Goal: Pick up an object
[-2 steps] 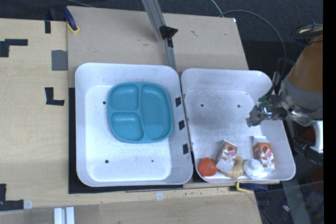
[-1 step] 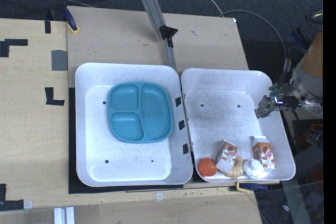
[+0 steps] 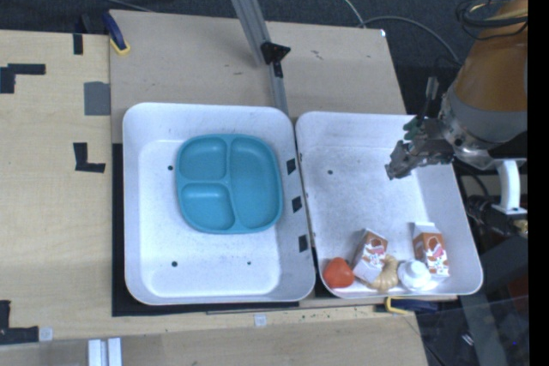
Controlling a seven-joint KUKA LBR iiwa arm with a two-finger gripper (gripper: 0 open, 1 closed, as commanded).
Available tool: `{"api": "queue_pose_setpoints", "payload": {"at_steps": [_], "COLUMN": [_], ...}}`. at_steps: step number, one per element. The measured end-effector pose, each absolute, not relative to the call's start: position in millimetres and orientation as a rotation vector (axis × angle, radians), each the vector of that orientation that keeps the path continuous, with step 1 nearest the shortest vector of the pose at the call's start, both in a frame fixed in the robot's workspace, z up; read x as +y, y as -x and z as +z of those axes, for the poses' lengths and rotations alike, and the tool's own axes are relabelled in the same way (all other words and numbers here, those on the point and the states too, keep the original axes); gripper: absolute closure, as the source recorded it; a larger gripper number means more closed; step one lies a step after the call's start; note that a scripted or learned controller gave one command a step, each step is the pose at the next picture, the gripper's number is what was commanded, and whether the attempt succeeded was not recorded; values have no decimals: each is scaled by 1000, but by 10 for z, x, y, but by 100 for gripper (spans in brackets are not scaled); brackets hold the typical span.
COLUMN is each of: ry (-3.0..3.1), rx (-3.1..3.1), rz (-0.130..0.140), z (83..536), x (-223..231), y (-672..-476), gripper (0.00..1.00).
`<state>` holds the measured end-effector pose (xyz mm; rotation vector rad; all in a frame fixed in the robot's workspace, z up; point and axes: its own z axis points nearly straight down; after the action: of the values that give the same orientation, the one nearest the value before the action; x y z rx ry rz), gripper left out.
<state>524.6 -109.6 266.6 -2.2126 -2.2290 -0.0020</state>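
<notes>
Along the front edge of the right bin [image 3: 360, 184] lie a red round object [image 3: 339, 273], a small carton [image 3: 371, 255], a tan piece [image 3: 389, 273], a white cap-like piece [image 3: 417, 277] and a second carton [image 3: 430, 251]. My gripper [image 3: 401, 162] hangs over the bin's right-hand part, well behind those objects and apart from them. Nothing shows between its dark fingers. The left bin [image 3: 150, 210] holds a blue divided plate [image 3: 229, 183].
A grey metal pole [image 3: 246, 4] slants down from the top to the seam between the bins. Cables run across the dark floor behind the bench. Black tape marks sit on the wooden table at the left.
</notes>
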Motion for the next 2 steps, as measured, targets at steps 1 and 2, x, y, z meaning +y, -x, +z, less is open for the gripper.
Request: {"api": "queue_pose_setpoints", "payload": {"at_steps": [1,2], "ry": [2214,2214], "rx": [-2226,-2228], "rz": [2,-1], "z": [2522,2535], "x": [-700,-268], "y": [-5474,-5743], "gripper": [100,100]}}
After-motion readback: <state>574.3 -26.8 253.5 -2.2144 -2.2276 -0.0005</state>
